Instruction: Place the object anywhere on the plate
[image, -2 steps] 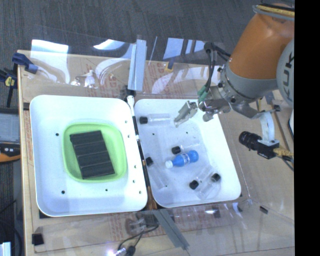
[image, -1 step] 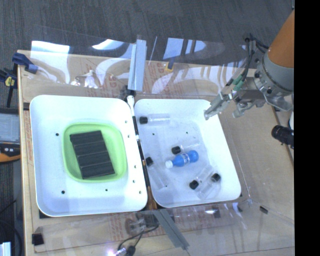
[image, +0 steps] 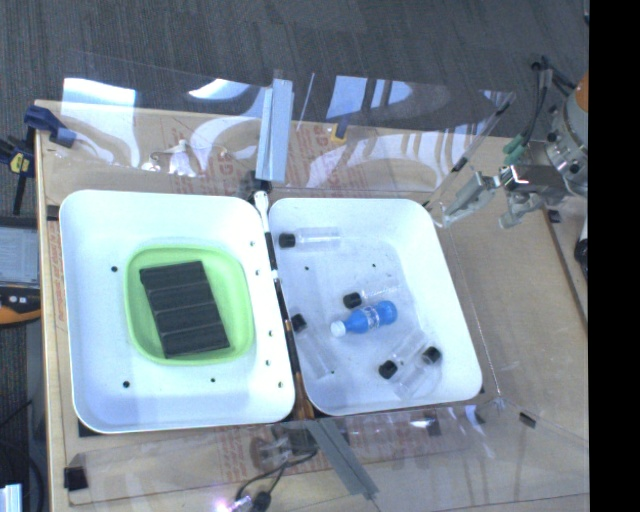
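Partly cut-off pincer (image: 478, 197) beside right bin (image: 455, 300)

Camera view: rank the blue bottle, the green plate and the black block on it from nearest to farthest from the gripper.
1. Blue bottle, lying in the right bin, the bin on the side of the gripper, which sits past that bin's upper right corner.
2. Green plate in the left bin; its near rim comes next.
3. Black block, lying on the plate; farthest, though only just beyond the rim.
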